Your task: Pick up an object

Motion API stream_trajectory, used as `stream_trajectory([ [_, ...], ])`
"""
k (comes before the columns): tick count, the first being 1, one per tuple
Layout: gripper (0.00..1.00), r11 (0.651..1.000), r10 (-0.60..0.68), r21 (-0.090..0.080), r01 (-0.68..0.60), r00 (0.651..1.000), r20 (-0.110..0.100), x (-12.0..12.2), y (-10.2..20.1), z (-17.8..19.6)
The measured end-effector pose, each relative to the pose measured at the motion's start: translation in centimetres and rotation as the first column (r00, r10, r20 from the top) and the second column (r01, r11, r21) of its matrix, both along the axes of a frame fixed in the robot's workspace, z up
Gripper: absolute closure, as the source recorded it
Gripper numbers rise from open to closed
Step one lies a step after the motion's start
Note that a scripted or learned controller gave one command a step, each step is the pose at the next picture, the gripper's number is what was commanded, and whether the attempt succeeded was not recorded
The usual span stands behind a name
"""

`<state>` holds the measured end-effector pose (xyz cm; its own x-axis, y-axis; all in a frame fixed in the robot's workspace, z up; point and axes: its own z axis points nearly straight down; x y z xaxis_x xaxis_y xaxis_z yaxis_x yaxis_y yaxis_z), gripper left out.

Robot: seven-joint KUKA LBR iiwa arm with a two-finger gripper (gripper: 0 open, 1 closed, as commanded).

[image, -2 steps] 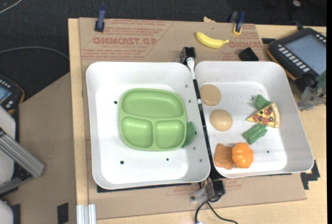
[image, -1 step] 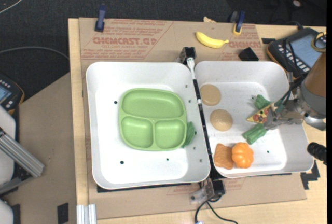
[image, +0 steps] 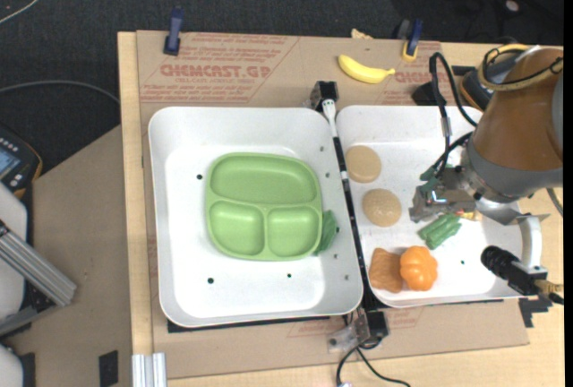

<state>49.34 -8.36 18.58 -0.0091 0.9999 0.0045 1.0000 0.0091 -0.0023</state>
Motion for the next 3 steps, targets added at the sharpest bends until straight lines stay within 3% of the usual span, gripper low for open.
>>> stream_trajectory([
  [1,1.00,1.000,-0.002,-0.003,0.002,1.000,0.008,-1.4,5.5,6.2],
  [2,1.00,1.000,-0.013,-0.004,0.013,1.000,-0.005,-1.5,2.5,-0.5],
  [3,1.00,1.000,0.002,-0.001,-0.002,1.000,0.013,-1.3,11.6,8.9],
])
